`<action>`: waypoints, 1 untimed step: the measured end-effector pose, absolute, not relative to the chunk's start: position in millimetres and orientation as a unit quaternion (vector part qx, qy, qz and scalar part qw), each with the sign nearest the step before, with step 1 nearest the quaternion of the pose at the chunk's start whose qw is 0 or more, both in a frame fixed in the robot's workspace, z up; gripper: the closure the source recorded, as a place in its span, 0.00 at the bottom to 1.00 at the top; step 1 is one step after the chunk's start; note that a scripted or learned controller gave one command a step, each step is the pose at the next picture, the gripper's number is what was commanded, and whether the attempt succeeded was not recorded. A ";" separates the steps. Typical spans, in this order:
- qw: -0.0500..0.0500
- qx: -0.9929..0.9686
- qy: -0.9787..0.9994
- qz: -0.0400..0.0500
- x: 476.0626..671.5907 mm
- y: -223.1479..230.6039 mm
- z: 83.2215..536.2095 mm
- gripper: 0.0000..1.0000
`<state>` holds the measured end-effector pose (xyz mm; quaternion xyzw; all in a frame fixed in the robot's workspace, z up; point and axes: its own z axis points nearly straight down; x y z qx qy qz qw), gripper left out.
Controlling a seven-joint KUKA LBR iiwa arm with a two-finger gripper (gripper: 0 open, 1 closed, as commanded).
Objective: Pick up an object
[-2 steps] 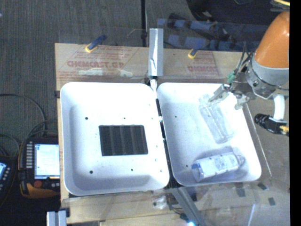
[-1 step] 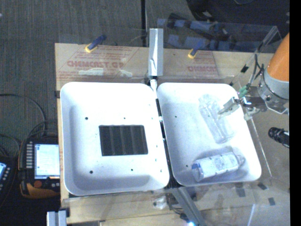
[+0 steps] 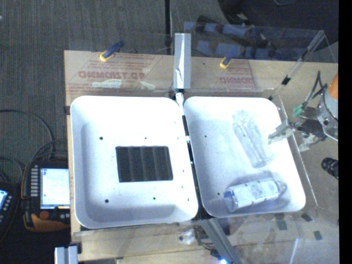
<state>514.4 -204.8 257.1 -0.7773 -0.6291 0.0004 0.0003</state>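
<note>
A clear plastic bottle [image 3: 251,137] lies lengthwise in the upper middle of the right bin [image 3: 212,114]. A second bottle with a white and blue label [image 3: 254,194] lies on its side near that bin's front wall. A flat black ridged rectangle [image 3: 144,163] rests in the middle of the left bin [image 3: 88,114]. My gripper [image 3: 290,136] hangs over the right bin's right rim, just right of the clear bottle and apart from it. Its fingers are spread open, one pale fingertip [image 3: 275,136] pointing toward the bottle, and nothing sits between them.
A clear acrylic wall [image 3: 220,65] stands behind the bins, held by yellow and blue clamps [image 3: 110,50]. A metal post [image 3: 181,65] rises between the bins at the back. A handheld pendant [image 3: 49,188] lies off the bench at the left.
</note>
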 end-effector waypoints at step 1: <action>0.001 -0.782 -0.623 0.001 483.5 -103.8 187.8 0.00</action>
